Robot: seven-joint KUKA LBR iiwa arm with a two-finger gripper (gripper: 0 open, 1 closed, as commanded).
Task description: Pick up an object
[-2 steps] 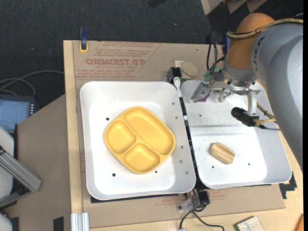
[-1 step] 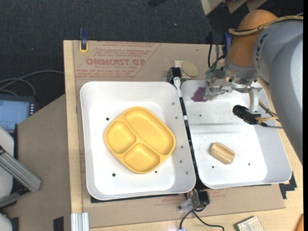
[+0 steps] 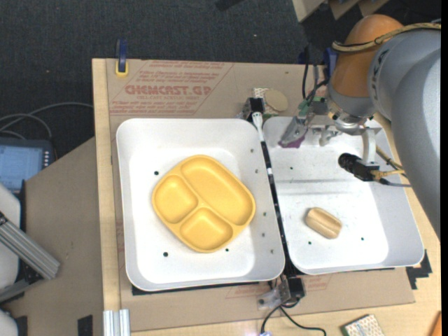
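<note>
From my station I see the arm point(image 3: 392, 68) reaching in from the right, its gripper point(image 3: 299, 130) low over the far left corner of the right bin point(image 3: 392, 250); I cannot tell from here how the hand stands, apart or together. A tan, bread-like object point(image 3: 323, 222) lies in that bin's near half, well apart from the gripper. The left bin point(image 3: 133, 187) holds a yellow three-compartment plate point(image 3: 203, 202) at its middle. Both bins sit on a brown board point(image 3: 175, 89).
</note>
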